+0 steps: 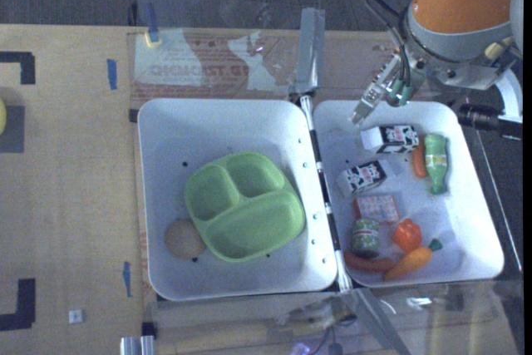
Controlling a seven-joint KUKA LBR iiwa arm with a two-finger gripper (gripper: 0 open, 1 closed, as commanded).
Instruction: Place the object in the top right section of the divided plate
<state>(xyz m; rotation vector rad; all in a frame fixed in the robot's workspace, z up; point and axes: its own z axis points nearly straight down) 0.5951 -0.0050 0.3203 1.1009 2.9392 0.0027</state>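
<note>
The green divided plate (293,197) lies in the left bin (158,129), turned a little, with two small sections at the back and one large section at the front. All three sections are bare. My gripper (363,114) hangs over the back left corner of the right bin (478,212), just above and to the left of a cow-patterned carton (391,137). I see nothing between its tips. A second cow-patterned carton (363,175) lies a little nearer the front.
A tan round piece (184,238) rests against the plate's front left edge. The right bin also holds a green bottle (435,162), a pink box (376,206), a green can (364,235), a red pepper (406,234), a carrot (411,260) and a red chili (370,263).
</note>
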